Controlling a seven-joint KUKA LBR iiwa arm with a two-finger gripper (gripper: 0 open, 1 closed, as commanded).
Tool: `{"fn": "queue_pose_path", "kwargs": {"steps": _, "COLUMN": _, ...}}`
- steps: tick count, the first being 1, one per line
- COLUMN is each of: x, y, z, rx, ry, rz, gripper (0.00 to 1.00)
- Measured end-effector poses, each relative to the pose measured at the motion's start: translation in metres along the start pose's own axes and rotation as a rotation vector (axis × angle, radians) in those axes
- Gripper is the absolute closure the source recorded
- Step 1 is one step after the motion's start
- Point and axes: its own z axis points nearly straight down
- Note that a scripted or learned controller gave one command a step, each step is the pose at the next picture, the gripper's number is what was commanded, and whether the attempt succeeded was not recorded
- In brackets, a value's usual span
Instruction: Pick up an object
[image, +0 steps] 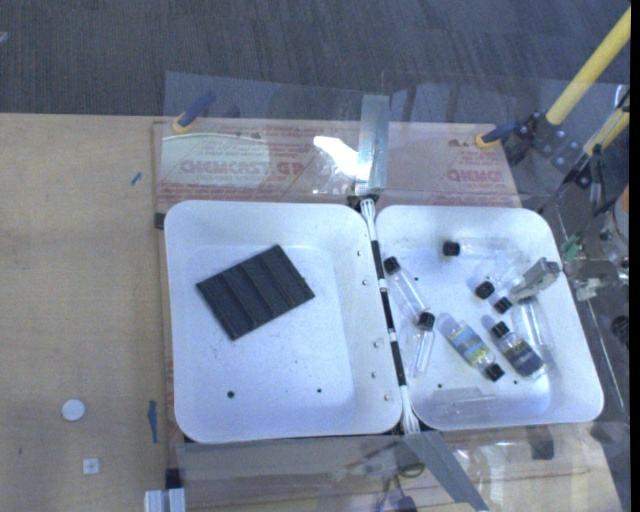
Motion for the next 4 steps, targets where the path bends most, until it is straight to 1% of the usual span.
{"fn": "queue_pose_path", "kwargs": {"steps": 1, "x": -0.011, "y": 0.01, "z": 0.059, "rx": -0.015, "ry": -0.002, "rz": -0.094, "gripper": 0.0}}
{"fn": "queue_pose_path", "kwargs": {"steps": 2, "x": -0.013, "y": 0.027, "z": 0.064, "rx": -0.039, "ry": -0.007, "rz": -0.104, "gripper": 0.0}}
{"fn": "queue_pose_path", "kwargs": {"steps": 3, "x": -0.002, "y": 0.025, "z": 0.068, "rx": -0.05, "ry": -0.031, "rz": -0.172, "gripper": 0.0}}
{"fn": "queue_pose_path", "kwargs": {"steps": 4, "x": 0.013, "y": 0.011, "z": 0.09, "rx": -0.004, "ry": -0.003, "rz": -0.186, "gripper": 0.0}}
